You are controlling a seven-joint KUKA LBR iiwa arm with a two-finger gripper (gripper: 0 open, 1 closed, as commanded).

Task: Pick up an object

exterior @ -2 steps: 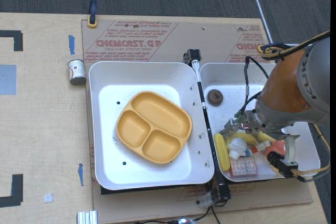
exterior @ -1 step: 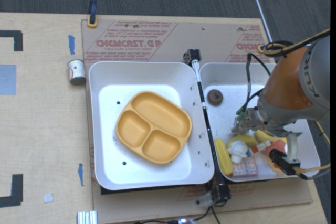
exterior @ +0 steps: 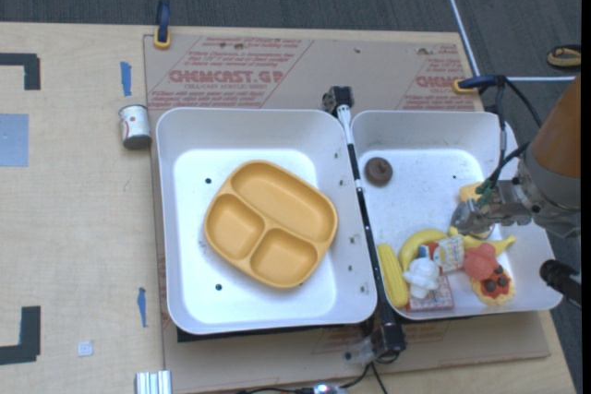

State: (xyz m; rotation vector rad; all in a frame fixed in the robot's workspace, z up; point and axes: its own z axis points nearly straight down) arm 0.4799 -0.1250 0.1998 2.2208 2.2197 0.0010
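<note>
My gripper [exterior: 473,220] hangs over the right bin [exterior: 434,136], near its right side, just above a cluster of toy food. Under and beside it lie a yellow banana [exterior: 421,244], a small printed carton [exterior: 451,252], a red strawberry-like piece [exterior: 481,261] and an orange piece with dark dots [exterior: 494,286]. A yellow corn cob [exterior: 391,274] and a white figure [exterior: 423,275] lie toward the bin's front, the figure on a pink card [exterior: 436,299]. A brown round disc [exterior: 378,169] sits alone at the back left. A yellow item [exterior: 470,192] peeks out behind the gripper.
The left bin [exterior: 175,198] holds a yellow three-compartment plate [exterior: 270,223]. A small can [exterior: 135,125] stands on the bench left of the bins. Clamps [exterior: 162,23] and cables [exterior: 512,97] border the board behind the bins.
</note>
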